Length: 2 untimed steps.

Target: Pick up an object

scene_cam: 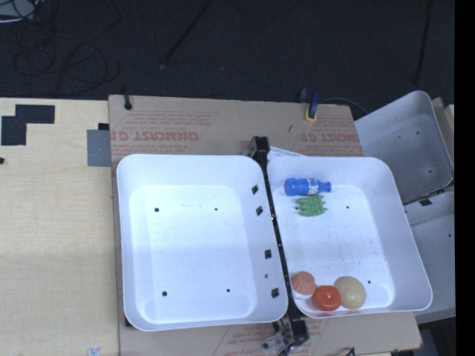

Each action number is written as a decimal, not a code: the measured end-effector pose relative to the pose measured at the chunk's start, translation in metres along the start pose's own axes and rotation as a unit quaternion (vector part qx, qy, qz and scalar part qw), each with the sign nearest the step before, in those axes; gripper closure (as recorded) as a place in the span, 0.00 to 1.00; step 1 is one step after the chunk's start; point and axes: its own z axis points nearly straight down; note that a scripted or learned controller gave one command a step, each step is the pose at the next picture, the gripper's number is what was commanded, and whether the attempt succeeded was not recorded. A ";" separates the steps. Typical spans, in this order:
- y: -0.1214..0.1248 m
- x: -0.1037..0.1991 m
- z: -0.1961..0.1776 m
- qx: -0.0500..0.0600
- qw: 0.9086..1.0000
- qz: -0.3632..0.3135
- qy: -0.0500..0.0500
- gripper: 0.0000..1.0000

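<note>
The right bin (386,199) holds several small objects. A blue bottle (306,186) lies on its side near the bin's far left corner, with a green leafy piece (312,207) just in front of it. At the near edge sit a pale pink round piece (303,282), a red tomato-like ball (326,297) and a tan round ball (350,291), close together.
The left bin (193,239) stands beside the right one, joined by a black divider strip (269,228). Both rest on a cardboard sheet (193,128). A tilted white panel (404,143) stands at the far right. Wooden bench surface (52,228) lies to the left.
</note>
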 end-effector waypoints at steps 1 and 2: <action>0.000 0.000 0.000 0.000 1.000 0.000 0.000 0.00; 0.000 0.000 0.000 0.000 1.000 0.000 0.000 0.00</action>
